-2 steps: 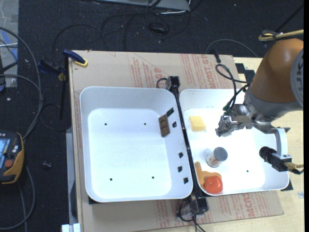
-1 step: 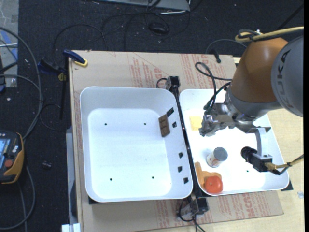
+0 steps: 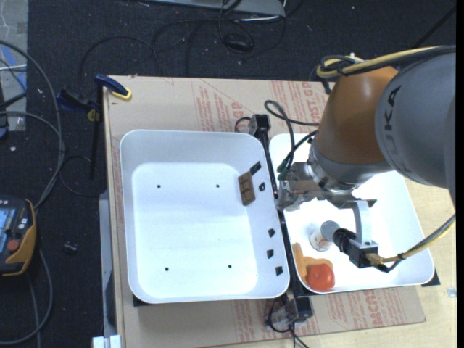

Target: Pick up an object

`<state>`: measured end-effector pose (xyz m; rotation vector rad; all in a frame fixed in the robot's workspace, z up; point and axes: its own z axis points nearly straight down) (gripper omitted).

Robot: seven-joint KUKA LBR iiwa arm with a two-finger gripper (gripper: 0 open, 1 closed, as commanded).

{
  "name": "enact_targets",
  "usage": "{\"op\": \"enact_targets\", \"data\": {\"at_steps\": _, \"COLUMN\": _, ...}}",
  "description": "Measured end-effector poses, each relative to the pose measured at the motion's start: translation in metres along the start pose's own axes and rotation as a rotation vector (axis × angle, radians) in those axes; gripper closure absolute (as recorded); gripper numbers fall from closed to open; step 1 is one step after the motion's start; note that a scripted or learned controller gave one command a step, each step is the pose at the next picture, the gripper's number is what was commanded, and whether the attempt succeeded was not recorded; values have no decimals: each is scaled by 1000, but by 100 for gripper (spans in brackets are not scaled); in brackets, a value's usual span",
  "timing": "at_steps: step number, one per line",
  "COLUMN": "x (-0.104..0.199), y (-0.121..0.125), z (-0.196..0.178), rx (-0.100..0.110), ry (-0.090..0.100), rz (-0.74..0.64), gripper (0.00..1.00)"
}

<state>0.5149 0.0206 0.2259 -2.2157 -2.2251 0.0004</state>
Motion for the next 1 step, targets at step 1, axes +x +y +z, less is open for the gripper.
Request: {"op": "enact_targets", "data": {"at_steps": 1, "x": 56, "y": -10, "z": -11, "rx": -1, "ry": 0, "rz": -2, "gripper": 100}}
